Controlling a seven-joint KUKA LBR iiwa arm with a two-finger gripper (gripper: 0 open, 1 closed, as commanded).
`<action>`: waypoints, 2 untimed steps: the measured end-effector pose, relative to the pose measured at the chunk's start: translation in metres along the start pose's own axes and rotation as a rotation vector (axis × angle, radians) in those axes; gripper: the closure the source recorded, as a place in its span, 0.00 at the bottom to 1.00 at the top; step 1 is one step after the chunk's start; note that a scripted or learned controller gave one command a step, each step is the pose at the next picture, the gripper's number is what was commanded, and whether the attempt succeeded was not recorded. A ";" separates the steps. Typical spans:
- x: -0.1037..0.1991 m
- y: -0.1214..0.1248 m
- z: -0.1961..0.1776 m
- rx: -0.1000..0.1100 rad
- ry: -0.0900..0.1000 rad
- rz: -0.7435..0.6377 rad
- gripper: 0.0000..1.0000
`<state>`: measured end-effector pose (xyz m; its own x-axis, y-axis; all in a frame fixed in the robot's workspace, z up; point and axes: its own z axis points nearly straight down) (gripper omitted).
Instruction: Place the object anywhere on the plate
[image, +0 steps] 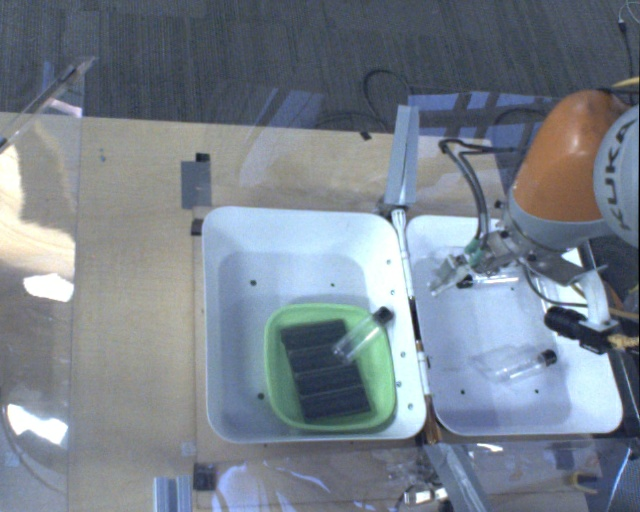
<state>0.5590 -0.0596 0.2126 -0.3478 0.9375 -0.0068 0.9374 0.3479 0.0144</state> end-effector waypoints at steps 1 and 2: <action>0.011 -0.046 0.002 0.008 0.005 -0.046 0.00; 0.011 -0.043 -0.009 0.002 0.002 -0.051 1.00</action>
<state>0.5148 -0.0640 0.2211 -0.3947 0.9188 -0.0055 0.9187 0.3948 0.0117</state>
